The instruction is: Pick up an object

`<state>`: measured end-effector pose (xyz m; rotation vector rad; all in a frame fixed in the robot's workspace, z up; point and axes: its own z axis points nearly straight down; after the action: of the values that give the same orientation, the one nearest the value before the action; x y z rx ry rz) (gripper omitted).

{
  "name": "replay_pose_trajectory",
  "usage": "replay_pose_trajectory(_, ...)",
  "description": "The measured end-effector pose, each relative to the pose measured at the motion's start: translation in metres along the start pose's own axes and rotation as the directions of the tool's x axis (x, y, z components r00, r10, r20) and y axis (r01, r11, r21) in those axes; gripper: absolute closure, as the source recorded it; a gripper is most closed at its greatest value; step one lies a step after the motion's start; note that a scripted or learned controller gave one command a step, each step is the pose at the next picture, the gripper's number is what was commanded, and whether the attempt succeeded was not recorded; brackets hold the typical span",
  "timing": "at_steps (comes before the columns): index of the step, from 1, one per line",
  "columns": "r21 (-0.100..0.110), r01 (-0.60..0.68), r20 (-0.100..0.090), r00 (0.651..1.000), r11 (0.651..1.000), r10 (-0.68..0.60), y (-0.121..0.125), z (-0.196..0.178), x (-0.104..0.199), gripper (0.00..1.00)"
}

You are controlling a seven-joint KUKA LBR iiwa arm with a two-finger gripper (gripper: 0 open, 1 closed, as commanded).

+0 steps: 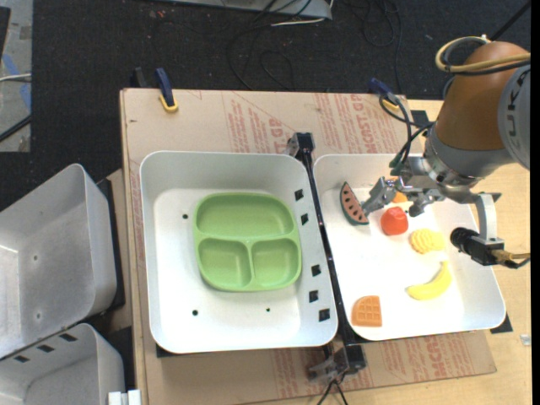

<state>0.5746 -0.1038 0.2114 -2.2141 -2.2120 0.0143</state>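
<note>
Nothing was lifted yet: the tool (396, 199) hung low over the right bin (481, 306), its grip state impossible to tell, just above the red toy (394, 221), which lay on the bin floor

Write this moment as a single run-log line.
gripper: above red toy, right bin | grasp: not confirmed | green tray: left bin
</note>
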Motion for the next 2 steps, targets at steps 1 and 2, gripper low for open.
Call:
replay_pose_trajectory(1,-0.014,0.002,0.002,1.0,1.0,-0.002,0.003,-0.008,0.0,0.0)
replay_pose_trajectory(2,-0.013,0.0,0.002,1.0,1.0,0.0,0.004,0.034,0.003,0.0)
